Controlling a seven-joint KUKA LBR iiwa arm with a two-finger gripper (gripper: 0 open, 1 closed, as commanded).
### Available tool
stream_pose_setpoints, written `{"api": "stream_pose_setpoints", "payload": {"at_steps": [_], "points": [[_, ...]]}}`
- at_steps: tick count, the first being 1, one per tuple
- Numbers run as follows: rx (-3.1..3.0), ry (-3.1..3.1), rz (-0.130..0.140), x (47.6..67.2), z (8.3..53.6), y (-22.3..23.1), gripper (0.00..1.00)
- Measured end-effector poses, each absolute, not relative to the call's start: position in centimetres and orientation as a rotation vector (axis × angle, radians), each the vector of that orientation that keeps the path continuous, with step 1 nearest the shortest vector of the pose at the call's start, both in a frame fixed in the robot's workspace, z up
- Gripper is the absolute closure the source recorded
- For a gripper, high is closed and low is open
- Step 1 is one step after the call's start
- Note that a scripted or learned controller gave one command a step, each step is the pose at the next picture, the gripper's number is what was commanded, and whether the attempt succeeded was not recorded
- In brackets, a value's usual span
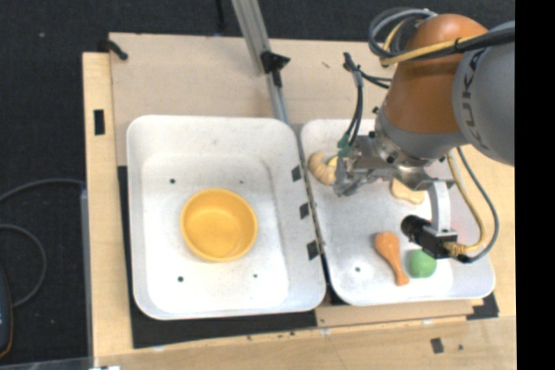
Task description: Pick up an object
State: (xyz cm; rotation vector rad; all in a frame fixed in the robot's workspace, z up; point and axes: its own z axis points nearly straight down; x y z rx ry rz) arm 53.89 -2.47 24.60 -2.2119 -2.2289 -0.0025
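Observation:
My gripper (pixel 347 178) hangs low over the back left part of the right bin (pixel 364 282), under the orange wrist band. A small tan object (pixel 322 168) lies right beside it, touching or nearly touching its left side. An orange carrot-shaped toy (pixel 391 256) and a green ball (pixel 422 264) lie toward the bin's front right. A pale yellow piece (pixel 408 190) peeks out from under the arm. In the left bin (pixel 156 143) sits a yellow bowl (pixel 218 224).
A slanted aluminium post (pixel 251 22) rises behind the bins, its foot near the divider between them. Cables loop around the arm's wrist, and a black fitting (pixel 425 234) hangs over the right bin's right side.

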Motion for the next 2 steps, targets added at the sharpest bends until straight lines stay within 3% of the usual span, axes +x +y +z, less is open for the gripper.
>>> {"api": "stream_pose_setpoints", "payload": {"at_steps": [2], "points": [[-2.214, -2.225, 0.0, 51.4, 25.9, 7.0, 1.0]]}}
